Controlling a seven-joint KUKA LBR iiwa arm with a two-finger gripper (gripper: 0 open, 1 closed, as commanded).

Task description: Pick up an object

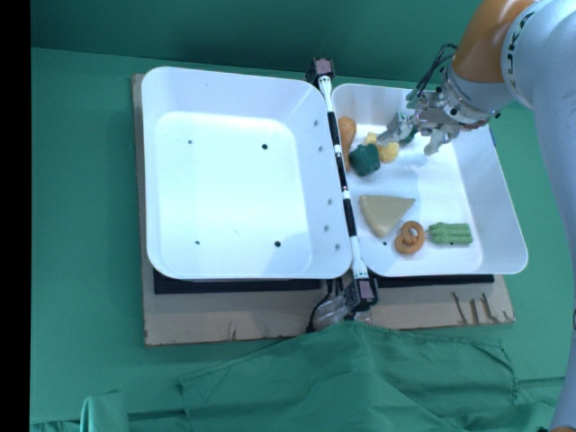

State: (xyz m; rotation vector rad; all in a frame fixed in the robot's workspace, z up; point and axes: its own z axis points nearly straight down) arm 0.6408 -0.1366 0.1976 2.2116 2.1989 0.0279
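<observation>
Hovering in the frame's upper right, the gripper (413, 138) spreads its fingers, holding nothing, just above a yellow toy (388, 152) in the right bin (493, 187); approach appears underway, so descending and closing likely comes next

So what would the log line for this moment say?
tool: over right bin, far end | nearest: yellow piece, green piece | held: nothing seen

A robot lab. Green cloth (81, 196) drapes the worktop. Two white bins (234, 174) sit on cardboard (180, 318) mid-frame.
</observation>
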